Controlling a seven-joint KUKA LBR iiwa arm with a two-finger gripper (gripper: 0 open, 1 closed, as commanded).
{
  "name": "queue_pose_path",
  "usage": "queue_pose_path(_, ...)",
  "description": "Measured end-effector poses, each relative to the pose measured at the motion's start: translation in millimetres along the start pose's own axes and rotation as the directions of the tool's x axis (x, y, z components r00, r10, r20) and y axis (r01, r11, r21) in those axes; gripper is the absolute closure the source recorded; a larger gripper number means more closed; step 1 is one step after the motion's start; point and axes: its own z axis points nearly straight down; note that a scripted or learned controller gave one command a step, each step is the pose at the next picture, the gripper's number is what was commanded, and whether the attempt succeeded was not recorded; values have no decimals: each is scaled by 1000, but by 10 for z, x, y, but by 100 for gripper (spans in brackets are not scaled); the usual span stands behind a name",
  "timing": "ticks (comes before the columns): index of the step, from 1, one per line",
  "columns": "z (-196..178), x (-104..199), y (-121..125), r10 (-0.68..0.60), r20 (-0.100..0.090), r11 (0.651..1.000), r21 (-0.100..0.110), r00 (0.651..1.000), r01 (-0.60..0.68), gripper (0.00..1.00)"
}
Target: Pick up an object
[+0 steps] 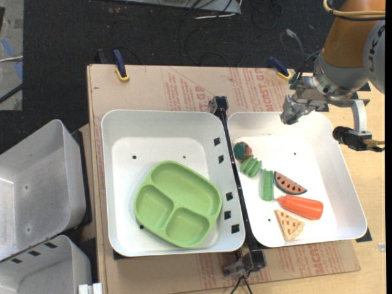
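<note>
You see two white bins side by side. The left bin (122, 127) holds a green divided plate (177, 204). The right bin (343, 182) holds toy food: an orange carrot (301, 207), a watermelon slice (289, 183) and others. The gripper (293, 113) hangs above that bin's far edge, carrying nothing; I cannot tell its jaw opening. This looks like the approach step: next, you move toward the toys and descend.

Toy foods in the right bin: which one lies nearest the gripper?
The round red-and-green piece at the top of the cluster, closest to the gripper. The carrot and the waffle-like wedge lie farthest.
</note>
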Motion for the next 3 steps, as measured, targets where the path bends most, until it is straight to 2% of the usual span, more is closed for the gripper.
queue_pose_path(1, 142, 526, -81, -1, -1, 1000, 1, 1000, 1, 100)
queue_pose_path(2, 179, 1031, -266, -1, -1, 1000, 2, 1000, 1, 100)
queue_pose_path(3, 69, 1571, -333, -2, -1, 1000, -2, 1000, 2, 100)
